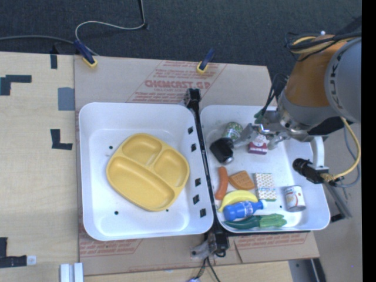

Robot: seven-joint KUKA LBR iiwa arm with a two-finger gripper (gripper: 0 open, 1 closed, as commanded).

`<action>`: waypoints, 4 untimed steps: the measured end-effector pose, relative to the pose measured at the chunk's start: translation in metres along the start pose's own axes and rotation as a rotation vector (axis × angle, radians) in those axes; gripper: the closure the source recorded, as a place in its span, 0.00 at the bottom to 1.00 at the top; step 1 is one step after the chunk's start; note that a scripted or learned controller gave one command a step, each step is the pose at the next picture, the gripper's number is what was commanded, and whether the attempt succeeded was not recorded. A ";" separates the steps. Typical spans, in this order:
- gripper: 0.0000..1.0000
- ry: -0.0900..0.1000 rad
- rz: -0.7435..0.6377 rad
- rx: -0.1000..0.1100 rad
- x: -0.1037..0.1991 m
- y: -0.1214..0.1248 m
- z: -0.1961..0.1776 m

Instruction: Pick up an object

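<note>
My gripper [262,134] hangs over the upper middle of the right bin [311,216], reaching in from the right. Just below it lies a small red-and-white item [257,148], and to its left a shiny greenish ball [232,130]. A black cup [221,150] sits near the bin's left wall. Lower down lie an orange sausage [221,182], a tan wedge [240,180], a patterned box [265,186], a small can [294,197], a banana [239,198], a blue bottle [242,211] and a green pepper [268,220].
The left bin [94,157] holds a yellow divided plate [148,170]. A black divider [198,151] runs between the bins. The arm's grey and orange body [320,84] looms over the right bin's upper right, with cables beside it.
</note>
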State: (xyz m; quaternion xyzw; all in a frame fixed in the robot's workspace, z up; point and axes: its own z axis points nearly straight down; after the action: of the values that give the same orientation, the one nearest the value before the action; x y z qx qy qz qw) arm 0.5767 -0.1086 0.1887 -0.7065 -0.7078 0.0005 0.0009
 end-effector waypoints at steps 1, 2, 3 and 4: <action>0.00 0.000 0.001 -0.002 -0.006 -0.033 0.103; 1.00 -0.001 0.001 -0.004 -0.007 -0.032 0.094; 0.00 -0.001 0.002 -0.004 -0.007 -0.033 0.094; 0.00 -0.005 0.003 -0.006 0.008 -0.053 0.103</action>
State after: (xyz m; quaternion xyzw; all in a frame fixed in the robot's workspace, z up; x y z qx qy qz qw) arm 0.5234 -0.1011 0.0858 -0.7077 -0.7066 -0.0001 -0.0030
